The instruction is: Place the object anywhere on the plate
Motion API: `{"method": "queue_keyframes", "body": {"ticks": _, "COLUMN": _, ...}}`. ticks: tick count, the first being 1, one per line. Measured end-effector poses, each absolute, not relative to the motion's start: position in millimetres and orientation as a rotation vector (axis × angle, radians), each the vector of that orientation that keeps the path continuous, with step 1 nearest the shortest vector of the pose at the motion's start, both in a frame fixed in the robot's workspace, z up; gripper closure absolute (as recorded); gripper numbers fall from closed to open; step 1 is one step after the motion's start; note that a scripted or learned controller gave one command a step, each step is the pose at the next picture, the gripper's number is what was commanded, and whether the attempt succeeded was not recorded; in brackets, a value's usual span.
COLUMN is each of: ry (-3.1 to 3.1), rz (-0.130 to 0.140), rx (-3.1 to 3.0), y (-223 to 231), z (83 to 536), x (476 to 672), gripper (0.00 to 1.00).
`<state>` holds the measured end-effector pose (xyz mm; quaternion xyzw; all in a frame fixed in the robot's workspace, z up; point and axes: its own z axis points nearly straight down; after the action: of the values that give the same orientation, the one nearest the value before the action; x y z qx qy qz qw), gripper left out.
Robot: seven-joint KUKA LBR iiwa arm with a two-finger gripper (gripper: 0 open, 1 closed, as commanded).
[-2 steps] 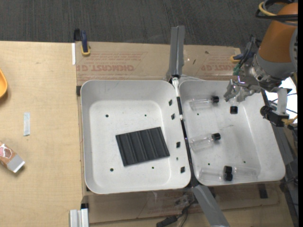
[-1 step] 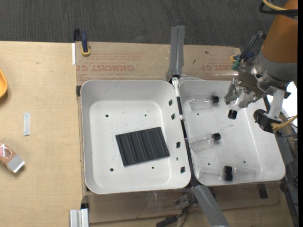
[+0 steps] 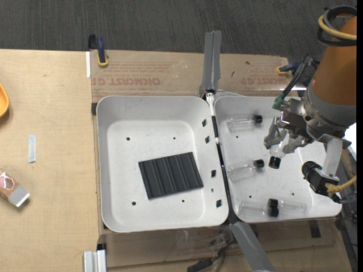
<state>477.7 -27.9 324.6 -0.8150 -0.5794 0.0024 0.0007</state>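
The grey two-finger gripper (image 3: 276, 143) hangs over the right shallow white bin (image 3: 317, 211), in its middle part toward the far side. A clear plastic vial with a black cap (image 3: 275, 156) sits upright between the fingers, cap end down, just above the bin floor, so the pincer looks closed on it, though how firmly it grips is hard to judge from this angle. Three more clear plastic vials with black caps lie on that bin's floor: one far (image 3: 245, 122), one in the middle (image 3: 247, 167), one near (image 3: 271, 208), all apart from the held one. The plate, a dark ribbed rectangular slab (image 3: 171, 174), lies in the left shallow white bin (image 3: 105, 152), a little right of its middle and toward the near side, well apart from the gripper. To do the carry well, I judge the arm should first lift straight up so that the vial clears the central ridge (image 3: 215, 140) between the bins, then travel left without jerks, since a smooth round vial may slip. It should lower over the slab's middle and release low, ideally with the vial along the ribs, as a round tube could roll off.
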Motion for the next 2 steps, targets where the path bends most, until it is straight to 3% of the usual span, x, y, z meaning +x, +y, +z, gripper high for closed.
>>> {"method": "queue_keyframes", "body": {"ticks": 1, "ry": -0.886, "rz": 0.01, "rx": -3.016, "y": 3, "z": 348, "x": 477.6, "gripper": 1.0}}
{"method": "queue_keyframes", "body": {"ticks": 2, "ry": -0.513, "rz": 0.004, "rx": -3.101, "y": 29, "z": 336, "x": 478.0, "gripper": 1.0}}
